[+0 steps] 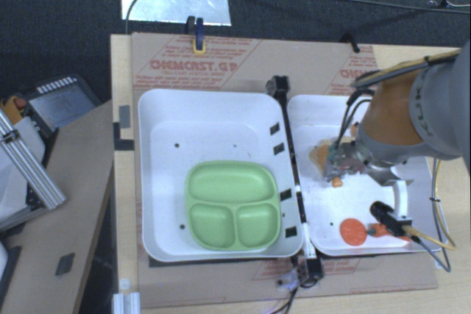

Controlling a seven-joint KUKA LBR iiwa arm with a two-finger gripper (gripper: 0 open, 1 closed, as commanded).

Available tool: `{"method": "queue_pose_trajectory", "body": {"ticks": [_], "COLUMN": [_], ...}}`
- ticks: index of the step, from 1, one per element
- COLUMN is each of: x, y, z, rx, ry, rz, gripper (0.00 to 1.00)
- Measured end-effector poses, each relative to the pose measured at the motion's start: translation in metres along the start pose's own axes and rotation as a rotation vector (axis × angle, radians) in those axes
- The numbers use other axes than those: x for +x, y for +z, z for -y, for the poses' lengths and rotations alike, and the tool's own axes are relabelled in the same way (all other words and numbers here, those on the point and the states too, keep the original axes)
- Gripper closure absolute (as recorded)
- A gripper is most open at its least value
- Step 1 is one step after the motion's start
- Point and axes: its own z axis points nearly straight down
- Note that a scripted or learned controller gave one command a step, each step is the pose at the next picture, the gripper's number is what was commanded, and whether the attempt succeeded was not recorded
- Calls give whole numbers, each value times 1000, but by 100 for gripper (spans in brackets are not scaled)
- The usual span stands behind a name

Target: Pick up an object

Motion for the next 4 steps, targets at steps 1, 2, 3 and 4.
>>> {"method": "queue_pose_trajectory", "body": {"ticks": [1,2,3,4], "x": [-4,-3,-4,51], "y": [-52,-96,-140,-149], "z": [8,9,7,6], "rx": [-4,-4,-5,-2], "ry": [1,-2,-3,-8], "rz": [1,1,1,-1], "gripper": [100,100,100,100]}}
